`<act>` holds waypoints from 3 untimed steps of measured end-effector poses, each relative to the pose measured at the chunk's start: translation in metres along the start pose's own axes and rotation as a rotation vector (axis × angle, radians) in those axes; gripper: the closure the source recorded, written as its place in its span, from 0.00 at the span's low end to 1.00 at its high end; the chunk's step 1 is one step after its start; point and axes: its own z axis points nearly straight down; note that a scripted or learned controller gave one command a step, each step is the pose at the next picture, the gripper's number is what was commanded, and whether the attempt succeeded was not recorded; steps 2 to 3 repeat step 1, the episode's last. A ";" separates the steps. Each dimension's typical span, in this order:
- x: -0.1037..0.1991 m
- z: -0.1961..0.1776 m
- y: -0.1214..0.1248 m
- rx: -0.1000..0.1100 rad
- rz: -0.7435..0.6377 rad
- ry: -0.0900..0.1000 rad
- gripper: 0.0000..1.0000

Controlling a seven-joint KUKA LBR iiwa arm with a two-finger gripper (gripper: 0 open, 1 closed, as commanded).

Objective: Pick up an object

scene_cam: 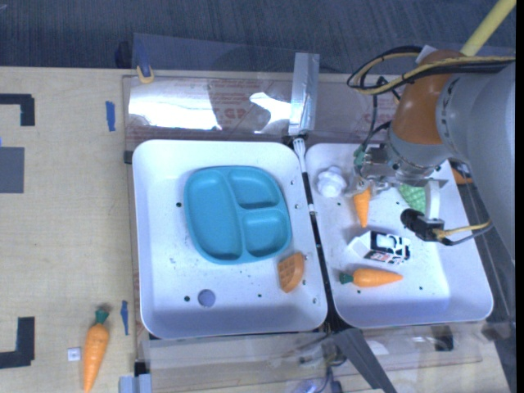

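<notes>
The small black-and-white printed packet (386,247) carries markings too small to read; it lies in the right white bin (471,295) below the claw (368,174), with an orange toy carrot (372,277) further below. A small orange carrot piece (361,206) sits just under the claw, whose grip cannot be told, and a white round object (329,182) lies to its left; the left white bin (155,219) holds a blue divided plate (237,213).

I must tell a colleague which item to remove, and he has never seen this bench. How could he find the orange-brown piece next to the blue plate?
Start at the left white bin, the one holding the blue divided plate. Go to the plate's lower right corner, close to the wall shared with the other bin. The orange-brown piece lies there; unlike the carrots, it is short, chunky and has no green top.
</notes>
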 end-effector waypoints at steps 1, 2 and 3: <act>0.083 -0.090 0.031 -0.004 -0.085 0.005 1.00; 0.083 -0.090 0.031 -0.004 -0.085 0.005 1.00; 0.083 -0.090 0.031 -0.004 -0.085 0.005 1.00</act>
